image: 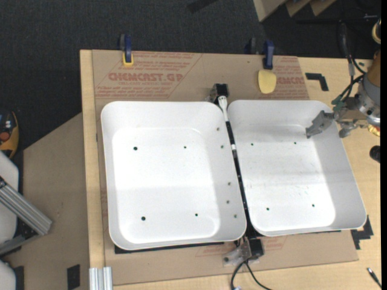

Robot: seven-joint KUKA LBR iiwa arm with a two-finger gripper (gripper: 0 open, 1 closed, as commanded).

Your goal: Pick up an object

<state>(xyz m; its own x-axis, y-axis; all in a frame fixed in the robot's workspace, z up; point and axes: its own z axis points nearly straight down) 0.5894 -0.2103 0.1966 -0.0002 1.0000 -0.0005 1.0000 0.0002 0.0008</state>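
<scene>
- A grey metal rail [25, 215] lies at the far left, off the brown board [91, 162].
- The brown board sits under both bins. It has red letters printed along its back part.
- A blue clamp [126, 46] with a yellow tip grips the back edge of the board, behind the left bin [115, 180].
- The left bin is white and shallow, with small dark dots on its floor.
- A black clip [220, 92] sits at the back where the two bins meet. A thin dark strip runs down between them.
- At the front of that gap is another small clip [249, 249] with a dark cable [242, 273] trailing from it.
- A second blue clamp [268, 53] grips the back edge, behind the right bin [347, 213].
- A small yellow thing [266, 81] lies on the board just under this clamp. It is outside the right bin, near its back rim.
- The right bin is white too and touches the left bin along the middle.
- The gripper [331, 128] hangs over the back right corner of the right bin. Its two fingers are apart, with nothing between them.
- The yellow thing is to the left of the gripper and further back, with the bin's rim between them.
- Thin cables [349, 89] curl by the arm at the right edge.
</scene>
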